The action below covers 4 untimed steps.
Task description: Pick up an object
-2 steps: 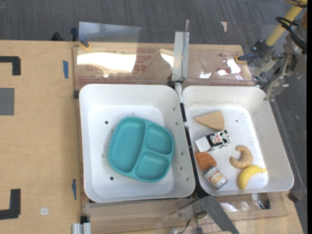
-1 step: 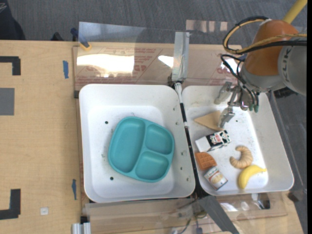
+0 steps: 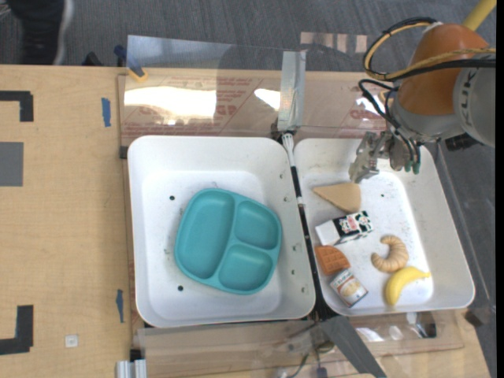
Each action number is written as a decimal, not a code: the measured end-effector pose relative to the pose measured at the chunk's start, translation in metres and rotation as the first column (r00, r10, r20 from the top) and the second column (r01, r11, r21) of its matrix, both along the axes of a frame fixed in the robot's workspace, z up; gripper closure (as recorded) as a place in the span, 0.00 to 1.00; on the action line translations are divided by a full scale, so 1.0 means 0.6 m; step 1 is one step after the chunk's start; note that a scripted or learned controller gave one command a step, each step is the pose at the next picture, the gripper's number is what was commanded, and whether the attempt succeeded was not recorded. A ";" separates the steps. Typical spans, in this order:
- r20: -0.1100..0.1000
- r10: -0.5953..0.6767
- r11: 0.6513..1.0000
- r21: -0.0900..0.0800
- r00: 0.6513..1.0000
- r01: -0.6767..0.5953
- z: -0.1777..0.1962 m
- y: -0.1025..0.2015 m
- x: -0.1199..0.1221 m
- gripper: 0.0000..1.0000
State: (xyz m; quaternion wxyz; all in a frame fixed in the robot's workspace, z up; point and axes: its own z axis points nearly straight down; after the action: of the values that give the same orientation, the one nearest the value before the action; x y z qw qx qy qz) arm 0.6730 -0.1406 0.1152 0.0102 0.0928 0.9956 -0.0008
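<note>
The right bin holds several small items: a tan wedge, a black-and-white carton, an orange packet, a small can, a croissant and a yellow banana. My gripper hangs over the bin's back part, just above and right of the tan wedge. Nothing shows between its fingers. The grey arm with its orange band reaches in from the upper right.
The left bin bears a teal divided plate. A metal divider and a clear panel stand behind the bins. Brown board with black marks lies to the left.
</note>
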 end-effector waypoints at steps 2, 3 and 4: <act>-0.001 -0.003 1.000 -0.001 1.000 0.003 0.296 0.058 -0.049 1.00; -0.018 -0.171 0.985 0.004 0.985 0.171 0.236 0.028 -0.104 1.00; -0.017 -0.292 0.956 0.003 0.956 0.292 0.241 -0.033 -0.157 1.00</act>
State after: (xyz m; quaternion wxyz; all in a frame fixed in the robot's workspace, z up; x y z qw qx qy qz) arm 0.5787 -0.1602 0.2597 0.0017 0.2389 0.9710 -0.0001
